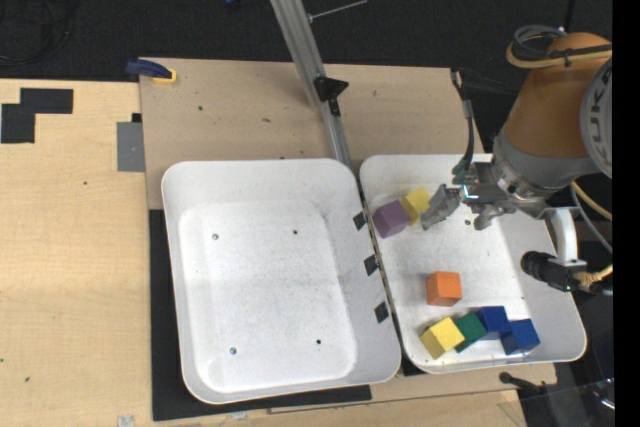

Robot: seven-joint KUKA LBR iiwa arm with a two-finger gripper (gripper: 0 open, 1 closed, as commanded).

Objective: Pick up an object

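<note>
Two shallow white bins sit side by side on your bench: the left bin (265, 285) and the right bin (500, 255), which holds all the blocks. Your gripper (462, 212) hangs over the far part of the right bin, its fingers spread apart and gripping nothing. One finger (438, 207) ends just beside the small yellow block (417, 202), which lies near the bin's far left corner. Right next to that, against the left wall, lies a purple block (390, 216). An orange block (444, 288) sits alone near the middle of the bin floor. Along the near edge you have a cluster: a larger yellow block (441, 337), a green block (469, 328) touching it, then two blue blocks (507, 328) toward the near right corner.
</note>
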